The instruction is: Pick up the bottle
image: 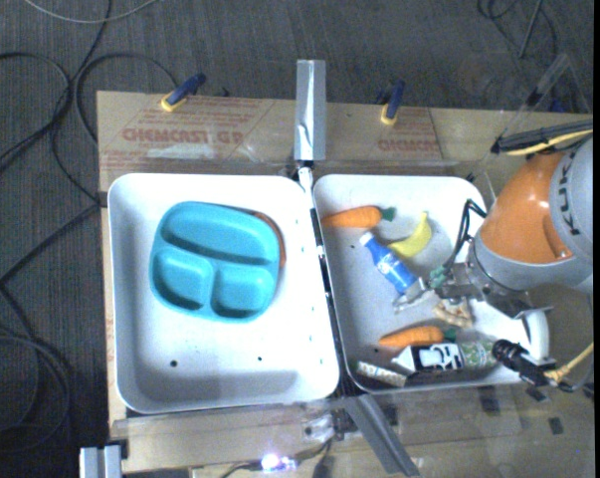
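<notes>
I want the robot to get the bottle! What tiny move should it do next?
Probably slide a little left and lower: the gripper hovers by the right end of the blue bottle, which lies slanted between the banana and a carrot.

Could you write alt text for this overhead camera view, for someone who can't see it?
A grey and orange robot arm's gripper hovers in the right white bin beside a clear plastic bottle with a blue label, among two orange carrots, a yellow banana and a dark-labelled bottle. The left white bin holds a blue compartment tray.
</notes>
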